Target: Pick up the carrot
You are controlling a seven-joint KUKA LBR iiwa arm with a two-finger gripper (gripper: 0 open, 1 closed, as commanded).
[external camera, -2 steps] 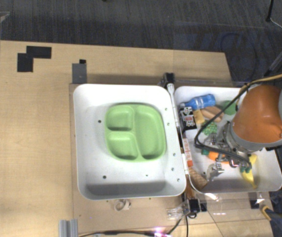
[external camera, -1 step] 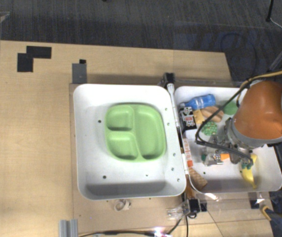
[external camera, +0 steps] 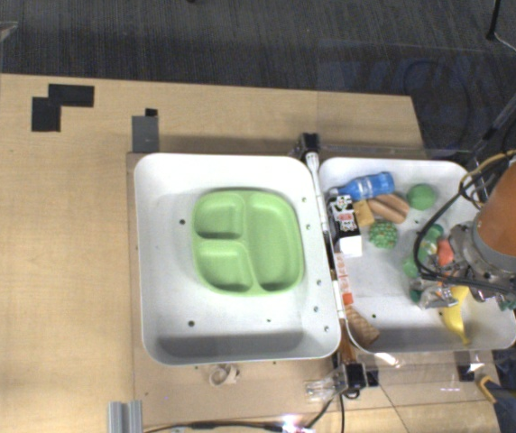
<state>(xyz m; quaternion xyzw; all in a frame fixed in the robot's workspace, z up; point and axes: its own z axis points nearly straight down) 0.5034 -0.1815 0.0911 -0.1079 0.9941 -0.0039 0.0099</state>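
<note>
1. Gripper (external camera: 440,282) sits low over the right edge of the right bin (external camera: 393,325), under the arm's orange band (external camera: 515,210); whether its jaws are wide or narrow cannot be told.
2. Carrot (external camera: 445,253), an orange piece, lies just beside the gripper near that right edge; contact is unclear.
3. Yellow item (external camera: 455,317) lies toward the bin's near right corner.
4. Blue bottle (external camera: 363,187), sausage (external camera: 389,208) and green ball (external camera: 421,195) line the far edge.
5. Green divided tray (external camera: 244,240) sits in the middle of the left bin (external camera: 163,242).
</note>
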